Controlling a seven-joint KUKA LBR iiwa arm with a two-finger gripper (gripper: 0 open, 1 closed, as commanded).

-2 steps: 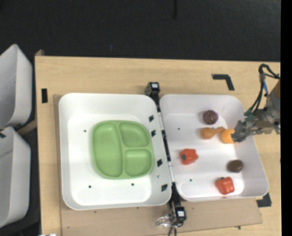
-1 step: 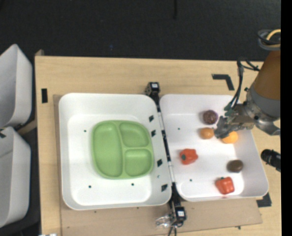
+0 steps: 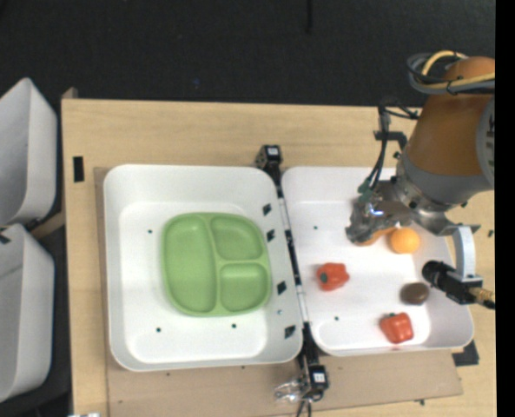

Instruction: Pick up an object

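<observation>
The arm's orange band (image 3: 448, 137) looms over the right bin (image 3: 326, 189) as I lower my gripper (image 3: 366, 227), grip unreadable, beside the orange (image 3: 405, 241), seemingly to grab it.

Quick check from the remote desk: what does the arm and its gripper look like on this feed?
The arm is bulky and rounded, with an orange band over a grey wrist section. Yellow and dark cables loop at its top, and a thin dark cable hangs down its left side. The gripper is small, metallic grey and dark, with a bright glint on it.
</observation>
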